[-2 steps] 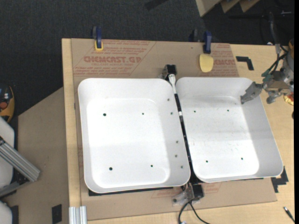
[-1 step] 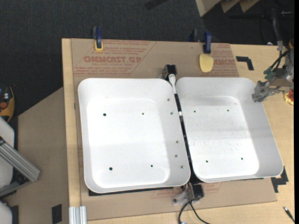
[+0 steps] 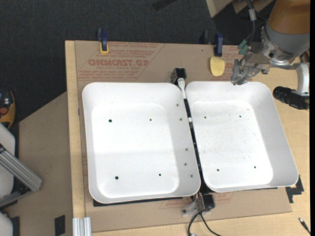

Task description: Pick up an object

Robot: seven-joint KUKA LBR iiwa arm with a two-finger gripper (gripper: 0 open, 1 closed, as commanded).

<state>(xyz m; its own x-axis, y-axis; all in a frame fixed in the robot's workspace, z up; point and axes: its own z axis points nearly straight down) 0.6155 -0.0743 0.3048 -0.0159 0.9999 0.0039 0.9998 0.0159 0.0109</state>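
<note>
Oddly, the one loose candidate for picking, a small pale yellow object (image 3: 217, 66), lies outside both bins on the counter (image 3: 147, 58), just to the left of the tool (image 3: 241, 77) and level with it, near a blue clamp (image 3: 218, 43). It looks slightly taller than wide. Reaching it would take a short sideways move away from the right bin (image 3: 275, 132), whose far rim sits beneath the tool. How the tool is set, and whether it grips anything, I cannot tell; its tip is small and blurred.
</note>
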